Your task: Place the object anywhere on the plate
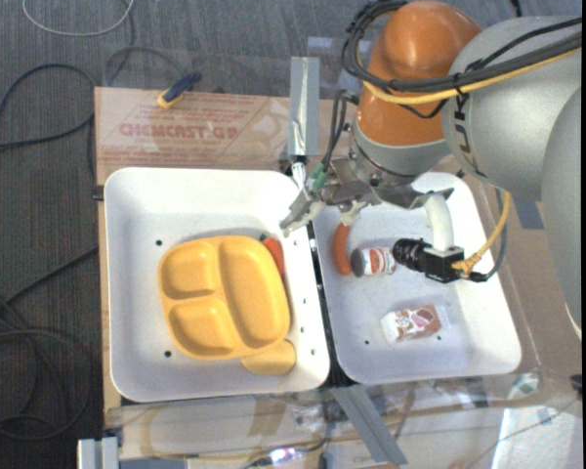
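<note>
A yellow divided plate [225,294] lies in the left bin [137,213]. An orange-red carrot-like piece [274,253] rests against the plate's right edge. My gripper [318,219] hangs over the wall between the two bins, just above the plate's upper right corner. It is open, with nothing between its fingers. One finger [295,217] points down-left toward the left bin. A red sausage-shaped object [342,248] lies in the right bin [488,350], just below the gripper's other finger.
A small red-and-white bottle [375,261] lies beside the sausage, and a wrapped packet [413,322] sits lower in the right bin. A yellow lump [271,360] pokes out under the plate's lower right corner. The arm's black fitting [428,257] and cables hang over the right bin.
</note>
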Controlling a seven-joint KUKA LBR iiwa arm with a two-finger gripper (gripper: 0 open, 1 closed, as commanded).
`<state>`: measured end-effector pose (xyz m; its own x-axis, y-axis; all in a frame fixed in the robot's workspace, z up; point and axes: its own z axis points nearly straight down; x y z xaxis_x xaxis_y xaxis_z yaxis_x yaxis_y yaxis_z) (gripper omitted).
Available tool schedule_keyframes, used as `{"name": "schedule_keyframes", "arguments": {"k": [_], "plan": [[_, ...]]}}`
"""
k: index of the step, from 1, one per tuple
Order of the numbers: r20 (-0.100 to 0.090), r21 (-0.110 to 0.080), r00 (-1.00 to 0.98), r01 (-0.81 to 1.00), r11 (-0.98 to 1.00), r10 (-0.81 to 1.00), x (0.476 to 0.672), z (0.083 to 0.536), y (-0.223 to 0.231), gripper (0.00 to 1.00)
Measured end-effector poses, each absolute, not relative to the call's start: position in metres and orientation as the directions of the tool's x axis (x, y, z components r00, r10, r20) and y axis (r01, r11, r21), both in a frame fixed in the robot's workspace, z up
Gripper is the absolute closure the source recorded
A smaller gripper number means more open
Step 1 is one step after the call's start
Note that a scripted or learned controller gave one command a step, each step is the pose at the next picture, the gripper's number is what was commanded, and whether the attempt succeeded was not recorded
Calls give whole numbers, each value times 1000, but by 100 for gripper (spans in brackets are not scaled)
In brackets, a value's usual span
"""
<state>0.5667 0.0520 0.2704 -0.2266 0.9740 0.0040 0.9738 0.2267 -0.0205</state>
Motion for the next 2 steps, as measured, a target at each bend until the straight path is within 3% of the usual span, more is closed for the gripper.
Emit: {"name": "schedule_keyframes", "arguments": {"k": [1,2], "plan": [[4,-23,-225,974,225,974,567,279,51,100],[0,-4,-328,945,328,945,572,218,98,100]]}}
